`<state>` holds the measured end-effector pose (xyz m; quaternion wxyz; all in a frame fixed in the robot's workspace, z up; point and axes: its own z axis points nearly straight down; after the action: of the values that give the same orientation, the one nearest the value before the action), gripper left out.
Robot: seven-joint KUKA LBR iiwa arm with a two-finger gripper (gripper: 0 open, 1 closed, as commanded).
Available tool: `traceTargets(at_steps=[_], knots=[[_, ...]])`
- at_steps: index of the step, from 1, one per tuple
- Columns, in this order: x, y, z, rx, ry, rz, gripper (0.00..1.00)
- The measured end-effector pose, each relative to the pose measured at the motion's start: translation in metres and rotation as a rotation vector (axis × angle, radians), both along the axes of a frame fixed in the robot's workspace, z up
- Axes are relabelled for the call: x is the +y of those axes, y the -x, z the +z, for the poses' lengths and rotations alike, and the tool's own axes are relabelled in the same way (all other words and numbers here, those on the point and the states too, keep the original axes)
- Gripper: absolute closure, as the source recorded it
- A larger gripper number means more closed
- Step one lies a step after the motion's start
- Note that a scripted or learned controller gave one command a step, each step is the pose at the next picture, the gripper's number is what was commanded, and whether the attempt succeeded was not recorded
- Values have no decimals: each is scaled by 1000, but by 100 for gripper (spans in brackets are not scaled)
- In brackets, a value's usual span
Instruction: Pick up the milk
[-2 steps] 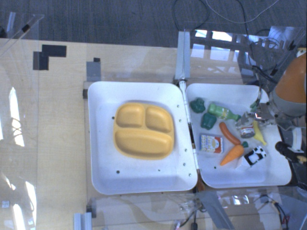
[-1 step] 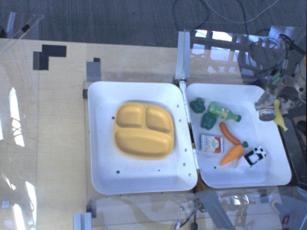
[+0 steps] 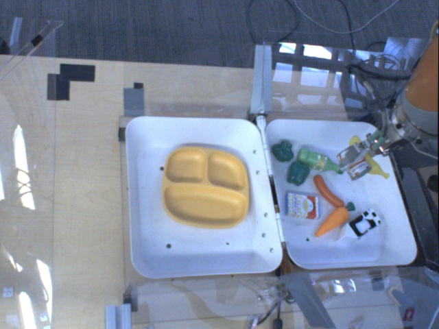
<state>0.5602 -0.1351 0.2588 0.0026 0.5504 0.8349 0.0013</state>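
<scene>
The left bin (image 3: 137, 204) held a yellow tray (image 3: 206, 186) with 3 compartments, sitting about in its middle. The right bin (image 3: 394, 249) was the crowded one. Along its left side were 2 dark green vegetables: one (image 3: 282, 150) near the top that I could not name, and what looked like a green pepper (image 3: 298, 173) just below it. Below those lay the milk (image 3: 302, 205), a small white carton with red and blue print, flat on the bin floor just right of the divider, with nothing gripping it. A green bottle (image 3: 318, 160) lay on its side right of the pepper. A red sausage-like piece (image 3: 328, 190) slanted down the middle, and an orange carrot (image 3: 333, 221) lay just beneath it. Beside the carrot's tip sat a small black-and-white cow-patterned item (image 3: 365, 223).

The gripper (image 3: 354, 162) hung over the bin's upper right, fingers parted and holding nothing, close to the bottle's cap end and well apart from the milk. A banana (image 3: 376, 167) lay partly under it.
</scene>
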Motion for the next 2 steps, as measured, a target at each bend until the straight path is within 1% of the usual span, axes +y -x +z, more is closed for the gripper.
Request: traceTargets(at_steps=[1,2], knots=[[23,-27,-31,2,-1,-188,100],[35,-44,118,-4,0,-109,100]])
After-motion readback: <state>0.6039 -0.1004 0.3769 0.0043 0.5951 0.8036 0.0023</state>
